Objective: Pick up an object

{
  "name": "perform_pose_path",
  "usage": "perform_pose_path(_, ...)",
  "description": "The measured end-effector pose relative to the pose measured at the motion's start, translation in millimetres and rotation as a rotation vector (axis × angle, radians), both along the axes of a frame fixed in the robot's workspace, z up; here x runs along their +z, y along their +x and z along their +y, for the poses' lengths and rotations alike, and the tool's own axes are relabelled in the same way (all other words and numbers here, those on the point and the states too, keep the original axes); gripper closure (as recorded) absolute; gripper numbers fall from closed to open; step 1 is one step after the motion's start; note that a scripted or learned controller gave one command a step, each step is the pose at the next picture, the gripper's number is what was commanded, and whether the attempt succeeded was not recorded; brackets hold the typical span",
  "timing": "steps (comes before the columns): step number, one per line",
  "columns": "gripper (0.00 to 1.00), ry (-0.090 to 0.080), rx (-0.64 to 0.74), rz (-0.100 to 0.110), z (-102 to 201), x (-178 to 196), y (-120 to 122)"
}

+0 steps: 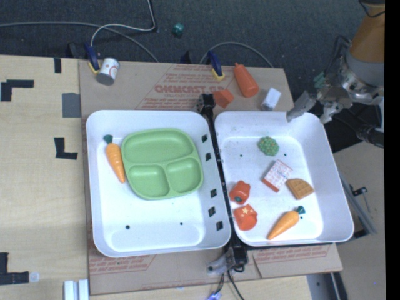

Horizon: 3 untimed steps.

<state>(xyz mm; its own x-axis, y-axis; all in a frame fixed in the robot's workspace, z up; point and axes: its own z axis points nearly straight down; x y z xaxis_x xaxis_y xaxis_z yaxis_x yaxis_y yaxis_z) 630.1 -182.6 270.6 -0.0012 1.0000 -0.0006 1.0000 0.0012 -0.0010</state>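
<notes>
The right bin (325, 161) holds a green broccoli (269, 145), a pink and white packet (277, 175), a brown toast slice (299, 187), a carrot (284, 224) and two red vegetable pieces (240, 192) (245, 217). In the left bin (100, 199) lie a green divided plate (162, 162) and a second carrot (114, 158). My gripper (314, 111) hangs over the right bin's far right corner, above and to the right of the broccoli. Its two grey fingers (299, 109) stand apart with nothing between them, so it is open.
On the cardboard behind the bins lie an orange bottle-shaped toy (245, 80), a small orange block (223, 97), a white cube (271, 97) and a small can (108, 69). Blue clamps (92, 56) and cables run along the far edge. Black clips line the seam between the bins.
</notes>
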Motion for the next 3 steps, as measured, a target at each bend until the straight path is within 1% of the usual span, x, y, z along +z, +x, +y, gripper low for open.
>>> perform_pose_path(1,0.0,0.001,0.0,0.003,-4,-101,11)
perform_pose_path(2,0.0,-0.002,0.001,-0.004,15,-184,39)
perform_pose_path(3,0.0,-0.001,0.002,-0.003,63,-185,39)
